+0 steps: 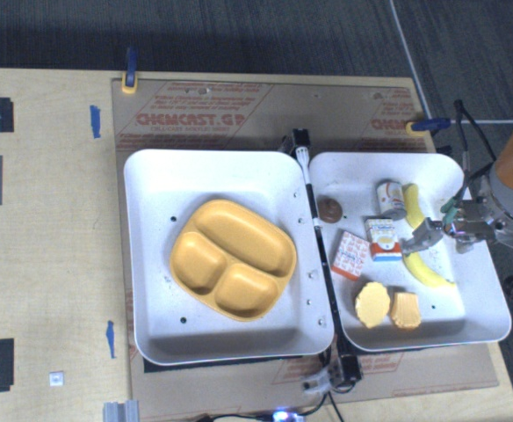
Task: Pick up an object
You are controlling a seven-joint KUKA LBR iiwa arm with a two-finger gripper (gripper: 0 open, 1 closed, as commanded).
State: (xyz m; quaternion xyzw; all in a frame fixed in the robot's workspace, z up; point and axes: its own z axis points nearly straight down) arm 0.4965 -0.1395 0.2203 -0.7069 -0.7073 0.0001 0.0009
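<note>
The gripper [425,237] is seen low over the right bin [485,319], reaching in from the right, with its tip at the middle of the banana [417,236]. Whether the fingers are spread or pressed together cannot be told, and nothing is clearly seen between them.

The banana lies along the right half of that bin, its far end just beside the can [388,197] and its near end curving toward the right wall. A small carton [383,237] lies just left of the gripper, with a patterned card [351,255] further left and a brown ball [328,208] near the divider. Two yellow pieces [388,307] sit at the near side. The left bin [142,236] is taken up by a yellow tray [231,258].

Several failures can be expected from here. The banana is curved and smooth, so it may be rolled or squeezed out sideways if it is pinched off its middle line. The carton is close enough to be caught by a finger, so a blocked close or a double grab may result. If the banana is lifted off-centre, it may be tipped and dropped.
</note>
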